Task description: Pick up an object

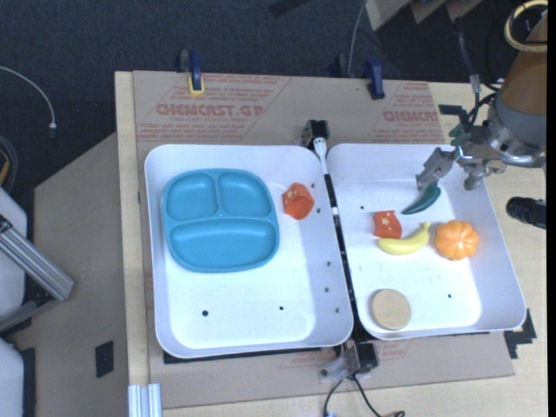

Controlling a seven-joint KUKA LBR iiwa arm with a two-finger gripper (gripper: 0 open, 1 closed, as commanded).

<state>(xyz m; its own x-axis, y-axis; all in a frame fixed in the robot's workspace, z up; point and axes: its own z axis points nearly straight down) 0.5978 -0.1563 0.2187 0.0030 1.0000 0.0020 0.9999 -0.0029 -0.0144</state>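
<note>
Hovering | end effector (pixel 452 168) open | above green pepper (pixel 423 201)

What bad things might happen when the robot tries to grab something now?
The gripper hangs right above the green pepper, which is thin and curved, so it might slip out. The pepper also lies close to the banana, the red piece and the orange pumpkin, so a sloppy grab could knock them around the right bin.
</note>
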